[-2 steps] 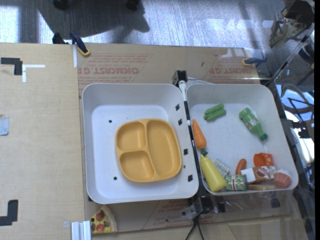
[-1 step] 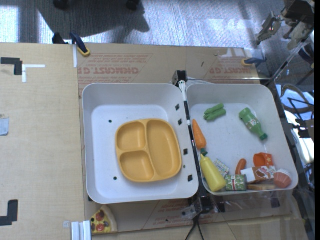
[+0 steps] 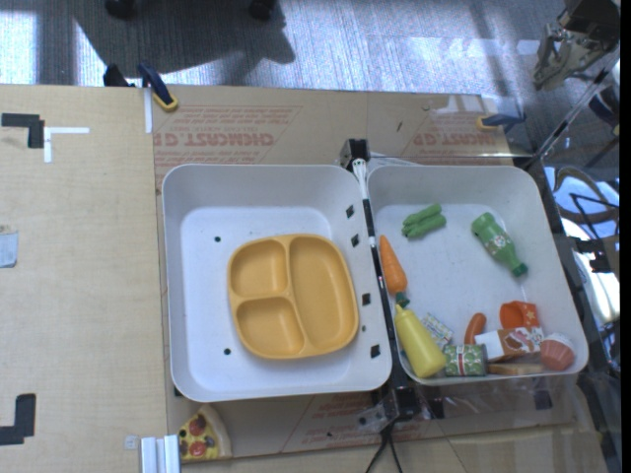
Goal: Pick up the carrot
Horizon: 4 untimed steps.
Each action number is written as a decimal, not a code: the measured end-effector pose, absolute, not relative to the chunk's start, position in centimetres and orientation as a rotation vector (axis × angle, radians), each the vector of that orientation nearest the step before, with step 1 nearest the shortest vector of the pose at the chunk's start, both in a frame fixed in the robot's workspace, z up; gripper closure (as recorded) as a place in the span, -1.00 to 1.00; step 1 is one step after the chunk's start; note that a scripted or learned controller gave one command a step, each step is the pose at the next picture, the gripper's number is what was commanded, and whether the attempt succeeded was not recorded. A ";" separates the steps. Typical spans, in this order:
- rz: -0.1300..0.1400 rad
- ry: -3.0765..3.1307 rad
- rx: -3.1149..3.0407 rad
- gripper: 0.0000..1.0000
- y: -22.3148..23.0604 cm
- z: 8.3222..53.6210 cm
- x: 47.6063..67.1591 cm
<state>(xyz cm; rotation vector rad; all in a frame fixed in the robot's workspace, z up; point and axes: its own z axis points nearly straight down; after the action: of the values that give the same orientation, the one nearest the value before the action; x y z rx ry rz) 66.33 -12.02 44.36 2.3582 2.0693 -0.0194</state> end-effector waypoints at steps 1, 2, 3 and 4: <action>-0.020 2.070 2.358 -1.00 -12.0 44.3 66.3; -0.025 2.072 2.355 1.00 -12.0 45.1 66.5; -0.025 2.072 2.355 -1.00 -11.9 45.1 66.5; -0.007 1.897 2.507 -1.00 -8.6 24.4 65.9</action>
<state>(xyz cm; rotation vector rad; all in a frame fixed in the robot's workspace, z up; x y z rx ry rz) 65.87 -8.58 24.35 2.5065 1.8968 -0.0065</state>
